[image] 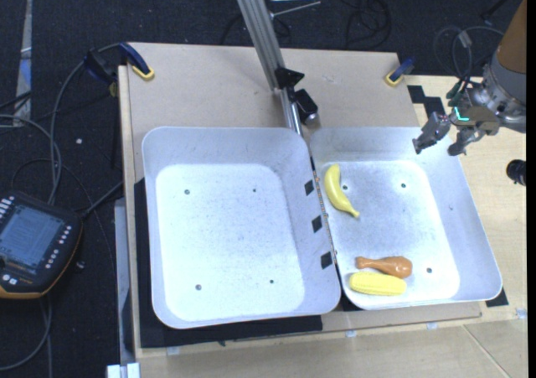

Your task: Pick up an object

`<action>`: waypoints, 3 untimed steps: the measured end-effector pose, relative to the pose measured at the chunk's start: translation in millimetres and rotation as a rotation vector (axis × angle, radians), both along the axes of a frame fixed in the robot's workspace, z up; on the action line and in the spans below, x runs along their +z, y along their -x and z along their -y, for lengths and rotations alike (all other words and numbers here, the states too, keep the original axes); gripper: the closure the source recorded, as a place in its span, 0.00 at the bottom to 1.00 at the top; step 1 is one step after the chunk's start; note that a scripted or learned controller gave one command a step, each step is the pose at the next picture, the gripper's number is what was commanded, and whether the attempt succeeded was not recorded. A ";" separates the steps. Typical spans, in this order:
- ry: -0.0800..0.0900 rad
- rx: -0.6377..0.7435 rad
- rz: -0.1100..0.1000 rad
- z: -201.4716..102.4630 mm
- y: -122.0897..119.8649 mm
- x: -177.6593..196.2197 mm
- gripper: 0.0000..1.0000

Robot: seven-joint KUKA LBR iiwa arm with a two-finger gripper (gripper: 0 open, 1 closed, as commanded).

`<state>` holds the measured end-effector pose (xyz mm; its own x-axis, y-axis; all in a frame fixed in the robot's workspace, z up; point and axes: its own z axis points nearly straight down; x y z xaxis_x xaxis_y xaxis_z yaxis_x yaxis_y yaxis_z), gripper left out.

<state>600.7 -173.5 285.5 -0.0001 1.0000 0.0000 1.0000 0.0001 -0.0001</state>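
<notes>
A yellow banana [338, 190] lies near the left wall of the right bin [469, 225]. At that bin's front, an orange-brown drumstick [386, 265] rests just behind a yellow corn cob [377, 284]. My gripper [442, 141] hangs open over the bin's back right corner, well away from all three objects, with nothing between its fingers.
The left bin [167, 150] sits beside the right one. A slanted metal pole [266, 41] rises from the bench behind the bins. Yellow clamps [141, 71] grip the bench's back corners. A handheld pendant [29, 242] lies on the floor at left.
</notes>
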 end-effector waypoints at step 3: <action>-0.001 0.000 -0.004 4.8 10.9 -98.7 0.00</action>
<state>589.8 -178.4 186.8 -0.0003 1.0000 0.0010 1.0000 0.0003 -0.0043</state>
